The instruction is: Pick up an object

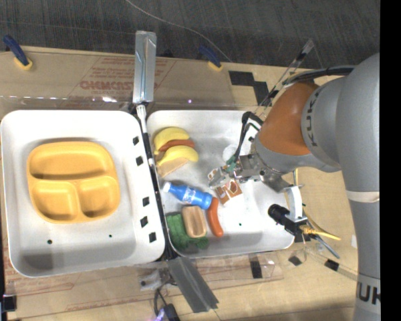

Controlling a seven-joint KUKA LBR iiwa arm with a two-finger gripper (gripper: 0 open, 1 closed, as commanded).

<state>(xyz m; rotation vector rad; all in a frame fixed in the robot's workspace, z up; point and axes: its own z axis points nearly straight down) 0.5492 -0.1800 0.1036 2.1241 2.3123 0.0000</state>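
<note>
My gripper (222,176) hangs low over the middle of the right bin (207,122), reaching in from the right. A small brown and white object (231,189) lies right below its tip; whether the two touch is unclear. To the left of it a blue bottle (189,194) lies on its side. Farther back left sits a yellow and red toy sandwich (174,149). Toward the front of the bin are a tan hot dog bun (195,221) on a green piece (179,237) and an orange sausage (216,218).
The left bin (13,179) holds a yellow divided tray (72,179). A grey divider (147,146) runs between the two bins. The arm's orange band and grey body (301,126) cover the right bin's right side.
</note>
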